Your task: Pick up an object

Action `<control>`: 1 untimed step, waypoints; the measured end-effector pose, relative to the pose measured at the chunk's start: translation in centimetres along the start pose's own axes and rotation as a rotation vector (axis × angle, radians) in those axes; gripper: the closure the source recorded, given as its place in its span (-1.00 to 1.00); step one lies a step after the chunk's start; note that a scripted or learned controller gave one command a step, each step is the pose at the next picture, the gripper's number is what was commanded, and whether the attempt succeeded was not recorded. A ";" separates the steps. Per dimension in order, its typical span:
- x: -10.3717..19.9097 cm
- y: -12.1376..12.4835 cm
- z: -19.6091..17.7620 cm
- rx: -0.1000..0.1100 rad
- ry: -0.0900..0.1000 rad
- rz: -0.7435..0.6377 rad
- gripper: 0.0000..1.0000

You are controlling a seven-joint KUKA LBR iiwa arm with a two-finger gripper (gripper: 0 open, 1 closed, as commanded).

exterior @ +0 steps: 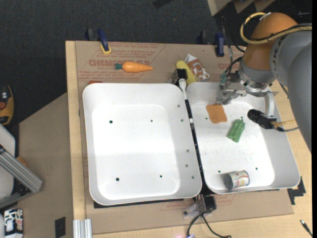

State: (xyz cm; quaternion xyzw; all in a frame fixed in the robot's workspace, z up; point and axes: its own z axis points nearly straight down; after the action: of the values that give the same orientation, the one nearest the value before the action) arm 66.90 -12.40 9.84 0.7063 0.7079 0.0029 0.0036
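1. Over the right-hand shallow white plastic bin (277,167), the two-finger metal gripper (224,96) hung just above a flat, orange-brown square sponge-like piece (216,114); whether it was open could not be told.
2. Nearby lay a ridged green block (236,131) and a shiny cylindrical can (236,180).

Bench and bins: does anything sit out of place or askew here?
Yes. A toy carrot lies on the bench behind the left bin, outside both bins. In the right bin, a can lies on its side.
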 end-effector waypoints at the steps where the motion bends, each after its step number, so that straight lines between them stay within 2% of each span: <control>1: -0.1 -1.4 1.3 0.008 0.001 0.003 1.00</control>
State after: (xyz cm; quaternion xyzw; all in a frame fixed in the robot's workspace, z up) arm 65.52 -12.54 8.58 0.7072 0.7070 0.0004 0.0003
